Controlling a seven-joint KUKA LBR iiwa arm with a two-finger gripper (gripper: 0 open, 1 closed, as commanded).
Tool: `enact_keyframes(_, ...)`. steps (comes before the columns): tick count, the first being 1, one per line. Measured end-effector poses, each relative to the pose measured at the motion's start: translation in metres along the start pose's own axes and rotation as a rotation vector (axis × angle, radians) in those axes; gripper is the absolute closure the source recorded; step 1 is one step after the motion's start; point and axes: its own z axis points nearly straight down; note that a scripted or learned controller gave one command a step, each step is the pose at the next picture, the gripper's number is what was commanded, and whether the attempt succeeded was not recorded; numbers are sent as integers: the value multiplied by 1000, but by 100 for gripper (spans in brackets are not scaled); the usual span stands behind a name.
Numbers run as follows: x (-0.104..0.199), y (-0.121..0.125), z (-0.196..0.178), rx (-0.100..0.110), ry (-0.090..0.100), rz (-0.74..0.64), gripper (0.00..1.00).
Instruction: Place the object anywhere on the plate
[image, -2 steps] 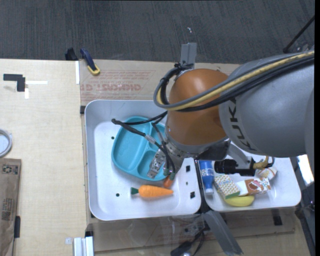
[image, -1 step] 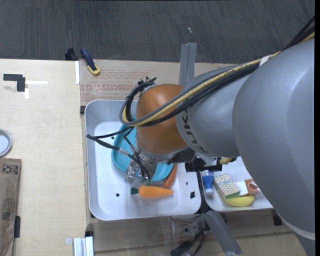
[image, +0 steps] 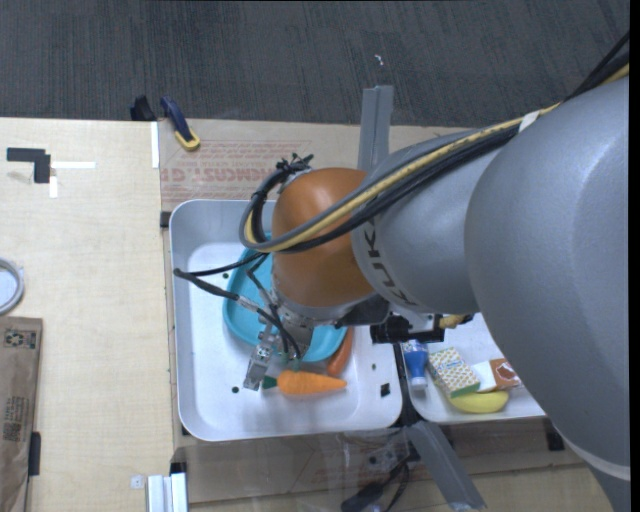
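Carrot: an orange toy carrot lies on its side on the floor of the left bin, near that bin's front edge, its length running roughly along that edge.
Carrot and plate: the carrot sits just in front of the blue plate, close to its front rim; whether the two touch is hidden by the arm.
Plate: it rests in the middle of the left bin, most of it covered from above by the arm's orange band, so just its left and front parts are visible.
Gripper: the gripper hangs over the bin floor just left of the carrot's blunt end, pointing down beside the plate's front rim.
Fingers: I cannot tell from here how far apart they stand, and the carrot lies beside them rather than between them.
Second orange piece: a slim orange object shows at the plate's right side, just behind the carrot, half tucked under the wrist.
Right bin: its front left corner holds a blue-capped tube, a checked sponge-like block, a yellow banana and a small white-and-orange packet, all close together.
Arm: the grey arm reaches across the right bin, with black and yellow cables looping over the orange band.
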Motion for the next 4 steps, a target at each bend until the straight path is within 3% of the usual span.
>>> enact_keyframes(1,-57,-34,-92,-3,-6,-43,0)
enact_keyframes(2,-58,-34,-100,-2,-5,-39,100)
enact_keyframes(3,11,-24,-75,-1,-1,-125,100)
enact_keyframes(4,-15,-119,-179,-3,-6,-229,100)
